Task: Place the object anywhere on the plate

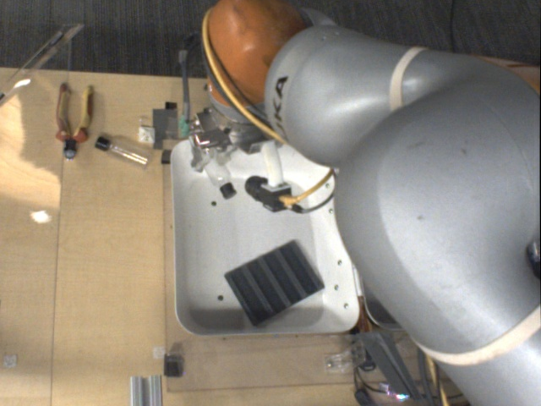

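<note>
**Operator:** Report items at the left of the tabletop (101, 269).

**Technician:** Item 1: pliers (73, 115) with red handles, lying flat near the far edge. Item 2: a clear vial (123, 150) with a dark cap, just right of the pliers and apart from them. Item 3: a small black block (173, 364) on the near part of the tabletop, just outside the near left corner of the white bin (201, 256). Item 4: a short ribbed metal piece (145, 388) at the frame's lower edge, left of that block.

**Operator:** Report the bin contents.

**Technician:** The task object, a small dark piece (226, 190), lies on the bin floor in the far part of the bin. A black ribbed plate (274, 282) lies flat in the near part, turned at an angle to the bin walls. The small dark piece and the plate are well apart, with bare white floor between them.

**Operator:** Report claw status.

**Technician:** The claw (208, 152) sits over the far left corner of the bin, just above and left of the small dark piece. Spread or pressed together: cannot tell at this resolution. Contact with the piece: cannot tell. A black cable loop (269, 193) hangs just right of the piece.

**Operator:** Report arm position.

**Technician:** The grey arm (423, 201) covers the right of the frame and the bin's right side. Its orange band (247, 30) is above the claw.
</note>
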Robot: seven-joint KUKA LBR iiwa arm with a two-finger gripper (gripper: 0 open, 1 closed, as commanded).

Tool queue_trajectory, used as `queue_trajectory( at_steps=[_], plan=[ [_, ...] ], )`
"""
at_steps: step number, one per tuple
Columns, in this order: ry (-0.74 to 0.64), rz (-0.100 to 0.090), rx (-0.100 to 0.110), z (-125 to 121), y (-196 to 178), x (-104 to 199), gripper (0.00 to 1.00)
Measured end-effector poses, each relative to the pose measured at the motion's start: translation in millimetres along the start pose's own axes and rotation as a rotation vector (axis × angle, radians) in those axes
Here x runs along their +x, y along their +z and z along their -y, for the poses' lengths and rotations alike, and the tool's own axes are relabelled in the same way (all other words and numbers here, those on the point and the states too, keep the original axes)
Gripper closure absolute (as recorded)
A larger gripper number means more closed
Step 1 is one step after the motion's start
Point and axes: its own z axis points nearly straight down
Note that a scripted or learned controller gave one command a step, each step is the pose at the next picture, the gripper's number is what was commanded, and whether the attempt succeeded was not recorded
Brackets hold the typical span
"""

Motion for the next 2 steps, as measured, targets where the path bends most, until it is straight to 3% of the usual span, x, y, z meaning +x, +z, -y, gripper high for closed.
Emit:
queue_trajectory(
  at_steps=[1,2],
  plan=[
    [-0.255,0.001,-0.002,4.0,-59.6,-14.6,1.00],
    [-0.256,0.000,-0.008,2.8,-71.3,-13.8,1.00]
  ],
)
